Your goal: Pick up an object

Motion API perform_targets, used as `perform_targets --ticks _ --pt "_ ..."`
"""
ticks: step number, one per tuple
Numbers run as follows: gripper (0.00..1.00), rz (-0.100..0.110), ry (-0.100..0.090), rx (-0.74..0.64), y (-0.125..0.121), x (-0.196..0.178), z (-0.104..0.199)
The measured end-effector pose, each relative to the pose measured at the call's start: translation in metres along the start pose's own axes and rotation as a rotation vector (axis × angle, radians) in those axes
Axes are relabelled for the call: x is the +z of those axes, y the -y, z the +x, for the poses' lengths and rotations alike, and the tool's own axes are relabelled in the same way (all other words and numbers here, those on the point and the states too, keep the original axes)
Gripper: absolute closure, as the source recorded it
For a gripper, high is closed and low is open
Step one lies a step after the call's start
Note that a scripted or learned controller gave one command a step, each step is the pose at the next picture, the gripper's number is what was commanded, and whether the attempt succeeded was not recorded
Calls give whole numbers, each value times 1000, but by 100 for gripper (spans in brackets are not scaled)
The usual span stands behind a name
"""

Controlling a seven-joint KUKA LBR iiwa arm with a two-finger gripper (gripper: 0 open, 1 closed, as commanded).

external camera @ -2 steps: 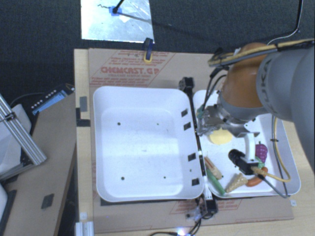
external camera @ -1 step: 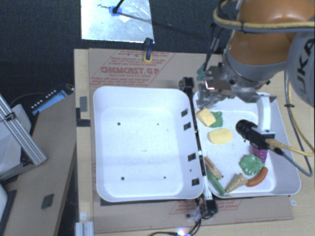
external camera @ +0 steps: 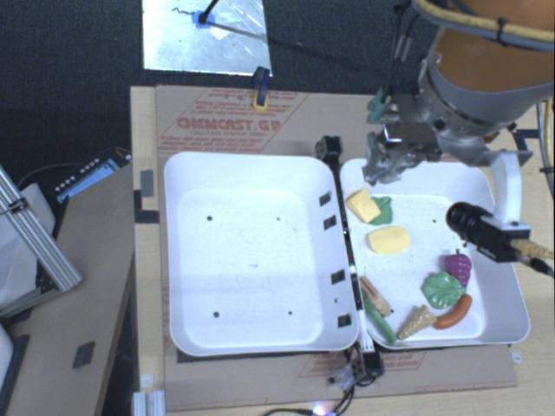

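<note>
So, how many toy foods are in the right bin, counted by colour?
Yellow: 2, wedge, oval
Green: 3, small piece, leafy piece, pod
Purple: 1, grapes
Orange-red: 1, sausage
Tan: 2, cone, stick
Total: 9

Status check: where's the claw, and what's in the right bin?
Claw above right bin's far-left corner, nothing seen in it. Nearest: yellow wedge, yellow oval piece. Path unobstructed.

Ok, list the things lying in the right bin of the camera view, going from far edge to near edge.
Yellow wedge → pale yellow oval piece → purple grapes → green leafy piece → orange sausage → tan cone.
</note>
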State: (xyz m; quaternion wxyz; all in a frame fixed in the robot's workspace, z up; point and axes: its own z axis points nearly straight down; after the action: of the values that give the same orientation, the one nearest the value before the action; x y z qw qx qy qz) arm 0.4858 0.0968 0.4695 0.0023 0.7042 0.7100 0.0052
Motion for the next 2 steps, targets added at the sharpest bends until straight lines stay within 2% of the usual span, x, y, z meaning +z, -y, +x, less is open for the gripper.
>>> perform_targets --ticks 1,2 --pt "100 6 2 1 -2 -26 35" --pt "100 23 7 -1 2 122 96"
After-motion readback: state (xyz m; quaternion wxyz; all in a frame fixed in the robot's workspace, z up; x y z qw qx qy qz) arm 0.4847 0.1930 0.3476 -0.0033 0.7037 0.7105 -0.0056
